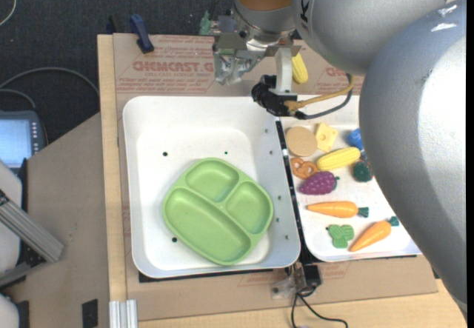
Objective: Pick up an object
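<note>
The claw (235, 66) hangs over the surface (174, 60) beyond the left bin (141, 171) (whether spread or pressed, I cannot tell). The arm (400, 45) hides part of the right bin's (370, 249) toy food, including purple grapes (318, 183).

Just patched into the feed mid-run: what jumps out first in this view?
The huge grey arm fills the upper right, its orange band at the top edge. A green divided plate lies alone in the left bin. The right bin holds a cluster of toy food: two carrots, purple grapes, corn.
</note>
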